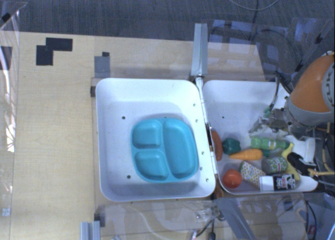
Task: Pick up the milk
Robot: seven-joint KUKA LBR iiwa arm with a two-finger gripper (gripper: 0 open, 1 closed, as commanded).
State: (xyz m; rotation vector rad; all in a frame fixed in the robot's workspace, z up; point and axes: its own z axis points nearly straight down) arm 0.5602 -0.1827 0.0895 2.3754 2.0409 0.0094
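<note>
The milk (277, 182) is a small white bottle with a black label. It lies on its side along the front wall of the right bin (235, 98). My gripper (268, 122) hangs over the right part of that bin, just behind a green bottle (269, 143) and well behind the milk. Nothing shows in its grasp. The grey arm with its orange band (313, 90) reaches in from the right.
Packed around the milk are a tomato (232, 178), a patterned wedge (251, 172), a carrot (246, 155), a green pepper (231, 145), a grey-green can (274, 164) and a banana (289, 155). The left bin (112, 129) holds a blue divided plate (164, 148).
</note>
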